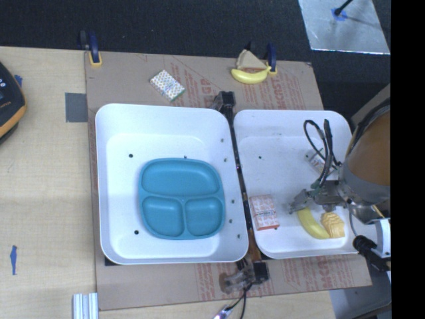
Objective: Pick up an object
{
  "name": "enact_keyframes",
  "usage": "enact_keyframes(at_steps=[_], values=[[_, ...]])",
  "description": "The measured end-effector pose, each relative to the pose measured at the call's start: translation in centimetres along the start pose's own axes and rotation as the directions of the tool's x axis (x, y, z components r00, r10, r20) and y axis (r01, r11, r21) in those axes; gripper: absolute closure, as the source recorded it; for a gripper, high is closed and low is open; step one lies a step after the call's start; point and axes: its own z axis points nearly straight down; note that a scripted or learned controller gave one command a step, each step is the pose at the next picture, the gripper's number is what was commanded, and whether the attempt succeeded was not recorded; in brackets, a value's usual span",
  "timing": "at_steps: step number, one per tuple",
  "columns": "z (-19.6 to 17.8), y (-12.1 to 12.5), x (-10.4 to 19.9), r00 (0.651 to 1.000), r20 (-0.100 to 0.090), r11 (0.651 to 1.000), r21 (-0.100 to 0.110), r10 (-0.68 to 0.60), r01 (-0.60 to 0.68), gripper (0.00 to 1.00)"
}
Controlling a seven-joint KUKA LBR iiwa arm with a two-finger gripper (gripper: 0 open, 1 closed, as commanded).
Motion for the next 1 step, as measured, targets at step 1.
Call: enact_keyframes(at_steps=[1], values=[[-1.0,0.0,-0.07,1.0,0.001,1.0,0.001,-0.004,0.004,1.0]])
